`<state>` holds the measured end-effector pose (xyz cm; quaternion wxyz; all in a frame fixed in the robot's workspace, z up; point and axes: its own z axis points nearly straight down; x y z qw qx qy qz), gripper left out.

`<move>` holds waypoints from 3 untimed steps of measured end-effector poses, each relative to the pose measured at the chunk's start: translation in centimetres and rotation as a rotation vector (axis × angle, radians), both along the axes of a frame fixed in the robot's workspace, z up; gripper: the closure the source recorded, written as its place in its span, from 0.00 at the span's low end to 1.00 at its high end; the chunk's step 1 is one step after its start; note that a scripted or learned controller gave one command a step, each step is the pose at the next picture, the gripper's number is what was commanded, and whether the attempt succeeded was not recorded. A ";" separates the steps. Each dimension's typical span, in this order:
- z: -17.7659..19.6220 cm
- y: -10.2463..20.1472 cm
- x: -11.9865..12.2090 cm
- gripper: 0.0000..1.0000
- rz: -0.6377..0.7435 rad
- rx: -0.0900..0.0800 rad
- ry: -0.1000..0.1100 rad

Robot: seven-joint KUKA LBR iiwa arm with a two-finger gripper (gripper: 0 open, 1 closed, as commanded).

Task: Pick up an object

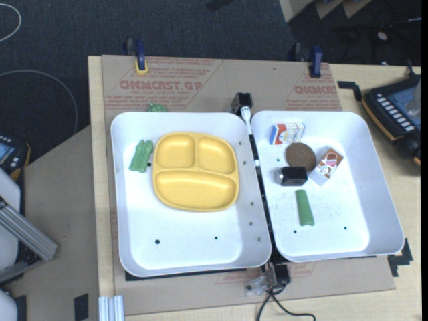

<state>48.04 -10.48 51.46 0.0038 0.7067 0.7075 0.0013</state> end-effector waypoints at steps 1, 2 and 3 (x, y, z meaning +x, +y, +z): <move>1.1 0.0 0.1 1.00 0.001 -0.002 -0.004; 2.1 0.0 0.2 1.00 0.001 -0.004 -0.008; 3.2 0.0 0.2 1.00 0.002 -0.006 -0.012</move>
